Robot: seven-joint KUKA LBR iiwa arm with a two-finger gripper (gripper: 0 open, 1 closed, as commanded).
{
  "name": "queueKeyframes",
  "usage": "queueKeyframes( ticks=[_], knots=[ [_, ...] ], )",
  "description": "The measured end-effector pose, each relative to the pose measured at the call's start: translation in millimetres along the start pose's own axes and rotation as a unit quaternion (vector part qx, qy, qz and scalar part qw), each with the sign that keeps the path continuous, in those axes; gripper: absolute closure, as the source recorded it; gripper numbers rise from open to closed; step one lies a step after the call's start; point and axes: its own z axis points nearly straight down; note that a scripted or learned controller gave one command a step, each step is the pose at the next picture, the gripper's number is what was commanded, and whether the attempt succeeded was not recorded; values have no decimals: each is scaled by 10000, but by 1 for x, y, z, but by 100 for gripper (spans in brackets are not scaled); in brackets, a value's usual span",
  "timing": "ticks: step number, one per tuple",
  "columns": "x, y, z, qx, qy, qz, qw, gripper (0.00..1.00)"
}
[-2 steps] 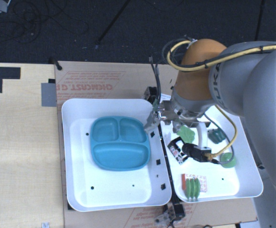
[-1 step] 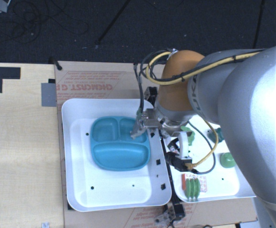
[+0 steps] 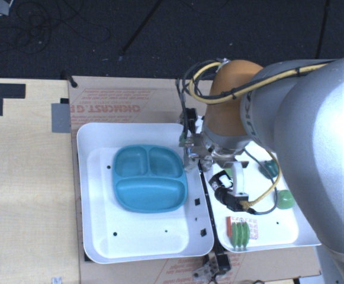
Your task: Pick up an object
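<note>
Tray (image 3: 149,179): blue plastic, smooth, looking matt with a faint sheen.
Left bin (image 3: 100,229): white plastic, smooth, giving off a soft gloss.
Right bin (image 3: 278,232): white plastic, the same smooth finish.
Cardboard (image 3: 124,102): brown, matt, carrying red print, lying under both bins.
Bench (image 3: 23,194): pale wood grain, matt.
Arm (image 3: 314,147): grey, smooth, looking like painted metal, catching light.
Band (image 3: 231,96): orange, smooth, shining slightly.
Cables (image 3: 260,201): yellow and black, glossy rubbery coating.
Floor (image 3: 100,22): dark, rough, speckled, upper part of the frame.

Even overhead light, soft shadows, dim top, mild grain, slight blur
</note>
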Motion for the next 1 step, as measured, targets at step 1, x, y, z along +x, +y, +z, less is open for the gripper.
queueKeyframes(
  ticks=[1],
  knots=[
    [45, 7, -79, -12, 204, -109, 9997, 100]
  ],
)
